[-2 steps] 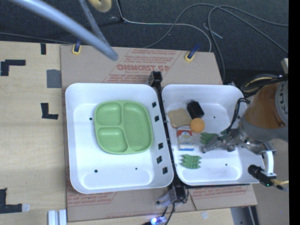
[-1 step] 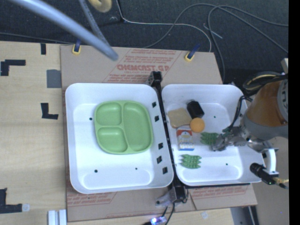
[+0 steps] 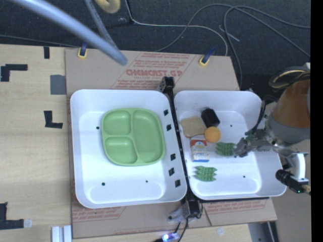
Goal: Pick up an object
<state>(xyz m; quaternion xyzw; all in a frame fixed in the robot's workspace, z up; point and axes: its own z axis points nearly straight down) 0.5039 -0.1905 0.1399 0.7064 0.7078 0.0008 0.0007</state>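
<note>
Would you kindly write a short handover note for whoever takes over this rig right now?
Gripper: low in the right white bin, at the edge of a green leafy toy; finger state unclear.
Right bin also holds a black block, tan bread-like slice, orange ball, red-and-white packet and green pea pod toy.
Left white bin: green divided plate.
Done: nothing visibly lifted.
Left: grasp and raise one object.
</note>
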